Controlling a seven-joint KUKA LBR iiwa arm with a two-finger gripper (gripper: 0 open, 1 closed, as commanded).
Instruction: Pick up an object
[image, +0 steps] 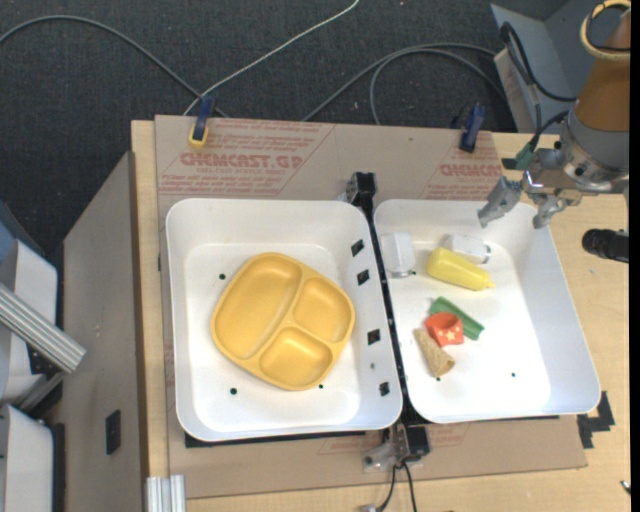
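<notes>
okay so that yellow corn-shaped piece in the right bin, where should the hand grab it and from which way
Probably across the middle of the yellow corn-shaped plastic piece, coming straight down from above. It lies flat on the floor of the right white bin, its long axis running left to right, so fingers closing across its narrower width should fit. The hand sits up and right of it. A small white block lies close behind, so keep clear there.

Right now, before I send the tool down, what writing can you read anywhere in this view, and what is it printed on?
"CHEMCAST G P": red print on the brown board under the bins, upper left; the last letters are blurry.
"CHEMCAST": the same red print repeated at the board's upper right, partly cut off by the right bin.
Smaller red lines under both: too blurred to read.
Yellow tray and the objects: no readable text.
</notes>
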